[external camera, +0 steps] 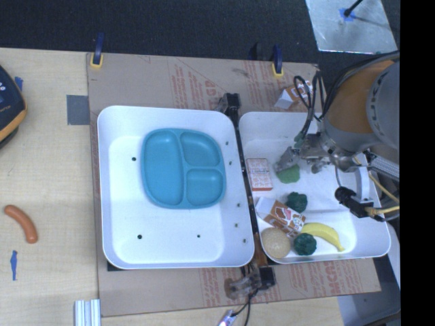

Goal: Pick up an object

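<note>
Reaching in from the right over the right bin (380, 246), gripper (291, 160) low in the far half, fingers (282, 161) spread narrowly and touching a small light-green block (290, 174); whether actually clamped on it, cannot tell. Just left of that block, a small pink-and-white carton (258, 174) lying flat by the bin's left wall. Nearer, a dark green broccoli floret (296, 202), an orange-brown snack packet (285, 216), a yellow banana (323, 234), a second dark green piece (304, 244) and a pale round disc (276, 243), clustered close together. Over in the left bin (115, 236), a blue divided plate (183, 167). Out on the bench, far left, a reddish sausage (22, 223).
</note>
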Robot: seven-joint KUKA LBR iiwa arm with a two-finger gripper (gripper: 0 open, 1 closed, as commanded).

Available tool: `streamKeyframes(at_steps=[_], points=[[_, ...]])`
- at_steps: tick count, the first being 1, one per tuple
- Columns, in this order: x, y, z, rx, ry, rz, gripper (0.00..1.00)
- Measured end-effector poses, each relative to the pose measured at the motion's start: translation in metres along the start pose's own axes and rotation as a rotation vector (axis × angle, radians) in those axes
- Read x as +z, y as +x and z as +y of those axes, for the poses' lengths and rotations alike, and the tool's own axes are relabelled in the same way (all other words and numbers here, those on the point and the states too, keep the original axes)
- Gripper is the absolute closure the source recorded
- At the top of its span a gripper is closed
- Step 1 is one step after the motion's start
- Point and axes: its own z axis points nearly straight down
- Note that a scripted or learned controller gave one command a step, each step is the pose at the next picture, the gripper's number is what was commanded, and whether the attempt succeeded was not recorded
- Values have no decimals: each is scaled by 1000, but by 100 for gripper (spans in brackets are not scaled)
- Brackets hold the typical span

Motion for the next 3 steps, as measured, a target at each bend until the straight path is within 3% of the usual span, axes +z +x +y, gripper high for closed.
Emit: streamKeyframes(at_steps=[1,2,3], points=[[-10,-1,0,-1,0,0,100],[-10,-1,0,-1,0,0,0],[10,-2,16,0,-6,-1,0]])
